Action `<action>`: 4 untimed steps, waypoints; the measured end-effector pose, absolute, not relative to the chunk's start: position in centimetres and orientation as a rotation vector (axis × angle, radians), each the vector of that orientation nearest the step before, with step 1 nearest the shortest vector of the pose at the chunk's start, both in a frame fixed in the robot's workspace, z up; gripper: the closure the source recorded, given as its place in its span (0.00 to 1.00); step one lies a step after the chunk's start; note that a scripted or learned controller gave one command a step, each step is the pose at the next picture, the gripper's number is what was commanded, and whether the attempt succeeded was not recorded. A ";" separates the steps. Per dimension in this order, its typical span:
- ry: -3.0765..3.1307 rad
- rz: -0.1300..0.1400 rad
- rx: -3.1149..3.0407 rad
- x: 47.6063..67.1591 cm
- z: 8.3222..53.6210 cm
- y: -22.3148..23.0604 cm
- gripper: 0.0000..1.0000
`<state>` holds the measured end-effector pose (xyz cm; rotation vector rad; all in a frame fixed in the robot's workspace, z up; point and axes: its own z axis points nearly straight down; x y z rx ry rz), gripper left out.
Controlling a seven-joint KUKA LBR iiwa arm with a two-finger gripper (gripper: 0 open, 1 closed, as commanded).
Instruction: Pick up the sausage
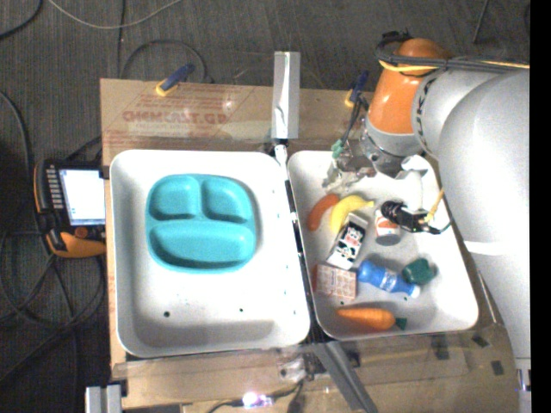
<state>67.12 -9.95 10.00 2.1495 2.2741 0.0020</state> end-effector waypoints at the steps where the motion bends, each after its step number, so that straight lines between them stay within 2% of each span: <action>1: 2.274 0.002 2.150 67.1 10.0 -9.9 0.00; 2: 2.295 -0.002 2.131 67.0 8.9 -9.8 0.00; 3: 2.293 0.002 2.129 67.1 10.0 -9.8 1.00; 4: 2.125 0.013 2.308 63.1 9.2 -10.7 1.00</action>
